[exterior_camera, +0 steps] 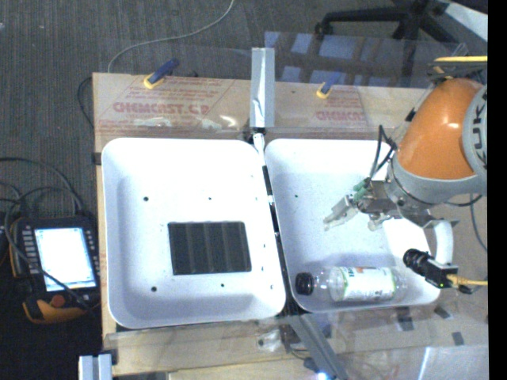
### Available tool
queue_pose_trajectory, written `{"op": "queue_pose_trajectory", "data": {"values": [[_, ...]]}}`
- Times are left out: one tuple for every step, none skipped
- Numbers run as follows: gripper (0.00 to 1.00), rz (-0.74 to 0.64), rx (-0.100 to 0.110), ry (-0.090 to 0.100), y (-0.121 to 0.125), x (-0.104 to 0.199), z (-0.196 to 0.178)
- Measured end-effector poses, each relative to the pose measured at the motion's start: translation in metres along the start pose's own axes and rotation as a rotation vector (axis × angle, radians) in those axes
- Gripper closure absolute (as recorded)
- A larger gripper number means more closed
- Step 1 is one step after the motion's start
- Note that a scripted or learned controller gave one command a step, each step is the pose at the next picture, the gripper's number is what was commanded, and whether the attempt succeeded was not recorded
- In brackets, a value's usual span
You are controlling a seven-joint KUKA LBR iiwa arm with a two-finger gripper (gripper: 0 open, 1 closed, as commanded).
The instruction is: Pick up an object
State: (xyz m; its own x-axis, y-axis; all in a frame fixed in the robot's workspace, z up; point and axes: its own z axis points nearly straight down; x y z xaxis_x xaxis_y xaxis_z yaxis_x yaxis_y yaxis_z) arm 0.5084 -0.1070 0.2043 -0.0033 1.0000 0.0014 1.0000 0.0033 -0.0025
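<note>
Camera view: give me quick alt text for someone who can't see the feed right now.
Seen from above, the gripper hangs over the right bin, holding nothing, with a clear plastic bottle lying on its side along that bin's near edge. The left bin holds a flat dark ribbed panel.

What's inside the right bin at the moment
A clear plastic bottle with a black cap lies on its side along the right bin's near wall. The gripper hangs above the bin floor. The arm covers the bin's right part.
</note>
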Motion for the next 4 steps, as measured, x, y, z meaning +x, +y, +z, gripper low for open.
{"op": "queue_pose_trajectory", "data": {"values": [[0.0, -0.2, -0.016, -0.004, -0.02, -0.001, 0.112], [0.0, 0.204, -0.017, -0.002, 0.064, -0.049, 0.113], [0.0, 0.08, -0.001, -0.001, 0.094, 0.005, 0.053], [0.0, 0.156, 0.0, -0.003, 0.005, -0.035, 0.014]]}}
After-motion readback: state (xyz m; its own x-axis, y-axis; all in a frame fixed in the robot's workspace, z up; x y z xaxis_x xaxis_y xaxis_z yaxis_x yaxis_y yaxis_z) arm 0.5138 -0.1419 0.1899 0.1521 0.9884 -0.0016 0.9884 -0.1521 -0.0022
